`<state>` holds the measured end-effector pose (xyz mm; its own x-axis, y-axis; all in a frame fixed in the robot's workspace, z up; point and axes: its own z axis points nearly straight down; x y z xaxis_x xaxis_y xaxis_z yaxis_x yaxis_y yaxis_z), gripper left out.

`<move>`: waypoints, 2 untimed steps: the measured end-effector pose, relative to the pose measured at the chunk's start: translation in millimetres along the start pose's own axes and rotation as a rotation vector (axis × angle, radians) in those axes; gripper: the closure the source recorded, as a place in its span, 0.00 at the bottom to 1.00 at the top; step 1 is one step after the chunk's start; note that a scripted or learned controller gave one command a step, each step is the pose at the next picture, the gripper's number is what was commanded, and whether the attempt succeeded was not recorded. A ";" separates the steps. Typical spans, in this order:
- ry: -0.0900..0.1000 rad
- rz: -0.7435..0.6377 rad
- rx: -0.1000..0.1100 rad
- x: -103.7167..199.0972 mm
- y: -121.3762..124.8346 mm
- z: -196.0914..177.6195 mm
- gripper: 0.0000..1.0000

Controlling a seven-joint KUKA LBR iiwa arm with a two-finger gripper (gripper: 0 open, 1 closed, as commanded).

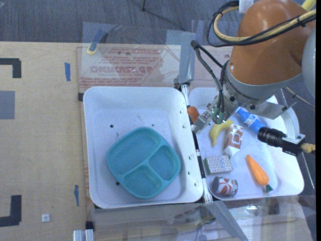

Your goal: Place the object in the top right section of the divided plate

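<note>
A teal divided plate (131, 149) lies in the left bin (100, 109), turned at an angle, with three sections that hold nothing. My gripper (212, 116) hangs low over the right bin (296, 182), near its upper left corner. It is just above the top end of a yellow banana (218, 131). The big orange and grey wrist covers much of it from above. An orange item (193, 114) lies beside the gripper against the bin's left wall.
The right bin also holds a white and brown carton (233, 138), a blue bottle (248, 118), a carrot (257, 170), a patterned block (218, 163) and a can (224, 186). A black cylinder (273, 136) juts out on the right.
</note>
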<state>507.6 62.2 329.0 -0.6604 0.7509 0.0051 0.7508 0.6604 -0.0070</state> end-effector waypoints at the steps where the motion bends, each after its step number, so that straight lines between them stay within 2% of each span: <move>1: -0.004 -0.091 -0.004 13.2 22.0 -40.3 1.00; 2: -0.002 -0.102 -0.001 55.2 11.6 -53.6 1.00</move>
<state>480.4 111.3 382.8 -0.7332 0.6800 0.0036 0.6800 0.7332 -0.0058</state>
